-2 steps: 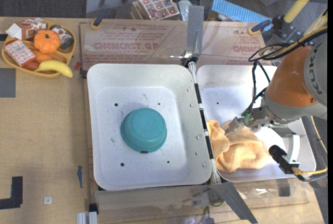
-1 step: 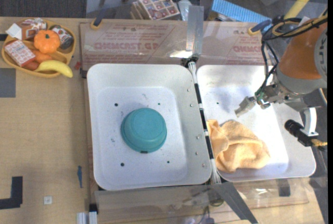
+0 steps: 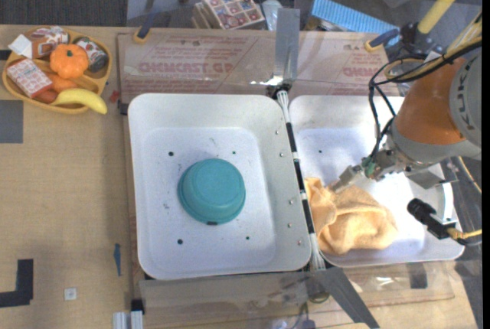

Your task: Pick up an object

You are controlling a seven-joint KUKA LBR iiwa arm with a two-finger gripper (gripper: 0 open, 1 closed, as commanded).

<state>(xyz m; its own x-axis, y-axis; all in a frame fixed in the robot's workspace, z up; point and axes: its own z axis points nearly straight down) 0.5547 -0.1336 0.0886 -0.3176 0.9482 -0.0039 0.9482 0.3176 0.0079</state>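
Claw (image 3: 354,174) above crumpled yellow cloth (image 3: 351,217), grip state unclear, round teal bowl (image 3: 212,190) upturned.

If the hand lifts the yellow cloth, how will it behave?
The yellow cloth lies crumpled in folds, so it is probably floppy and would sag and hang. It looks thin and likely light. One edge drapes on the right bin's wall and may drag.

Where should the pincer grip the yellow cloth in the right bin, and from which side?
Probably the raised fold near the middle of the yellow cloth, coming straight down from above: it lies crumpled against the right bin corner, so its bunched ridges offer more to pinch than the flat edges.
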